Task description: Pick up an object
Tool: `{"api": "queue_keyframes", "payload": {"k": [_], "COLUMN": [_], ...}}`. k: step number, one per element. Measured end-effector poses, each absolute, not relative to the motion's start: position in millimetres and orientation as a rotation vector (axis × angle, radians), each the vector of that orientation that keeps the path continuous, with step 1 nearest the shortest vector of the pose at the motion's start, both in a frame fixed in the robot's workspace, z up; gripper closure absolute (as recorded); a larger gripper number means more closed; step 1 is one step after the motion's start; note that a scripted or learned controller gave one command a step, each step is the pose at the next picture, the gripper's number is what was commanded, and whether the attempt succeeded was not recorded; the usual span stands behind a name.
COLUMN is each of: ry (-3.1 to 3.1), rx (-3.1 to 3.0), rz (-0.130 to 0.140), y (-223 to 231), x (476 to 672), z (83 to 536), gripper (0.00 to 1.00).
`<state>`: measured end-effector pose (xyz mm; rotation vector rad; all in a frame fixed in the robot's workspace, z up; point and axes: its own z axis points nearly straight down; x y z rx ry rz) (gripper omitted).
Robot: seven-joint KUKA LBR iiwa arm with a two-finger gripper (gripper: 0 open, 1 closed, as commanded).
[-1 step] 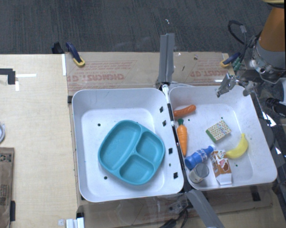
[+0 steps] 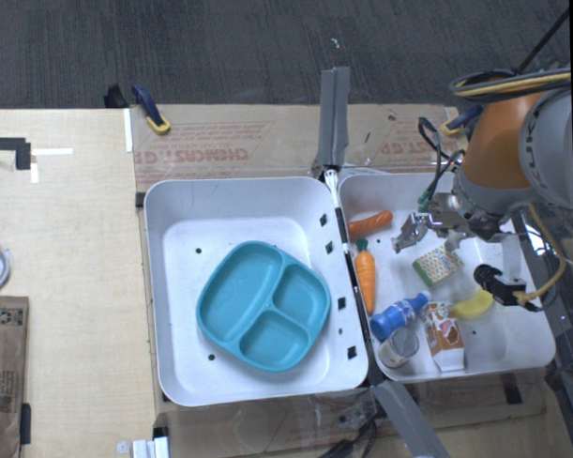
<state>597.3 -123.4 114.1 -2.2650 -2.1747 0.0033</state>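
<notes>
My gripper (image 2: 410,233) hangs over the back left part of the right bin (image 2: 516,361), open, with nothing between its fingers. Just left of it lies an orange carrot (image 2: 371,222), and a second carrot (image 2: 365,279) lies along the bin's left wall. A green patterned block (image 2: 436,265) sits just right of and below the gripper. Toward the front are a blue bottle (image 2: 399,315), a small can (image 2: 398,347), a red and white carton (image 2: 444,334) and a yellow banana-like piece (image 2: 473,305).
The left bin (image 2: 169,227) holds a blue divided plate (image 2: 263,306). A grey divider post (image 2: 334,118) stands at the back between the bins. The arm's orange band (image 2: 497,141) and its cables hang over the right bin's back right corner.
</notes>
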Motion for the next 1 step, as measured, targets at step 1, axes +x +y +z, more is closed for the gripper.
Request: {"api": "queue_keyframes", "payload": {"k": [1], "ry": [-2.192], "rx": [-2.274], "rz": [-0.010], "y": [-104.4], "x": [578.9], "z": [99.7], "gripper": [0.00]}}
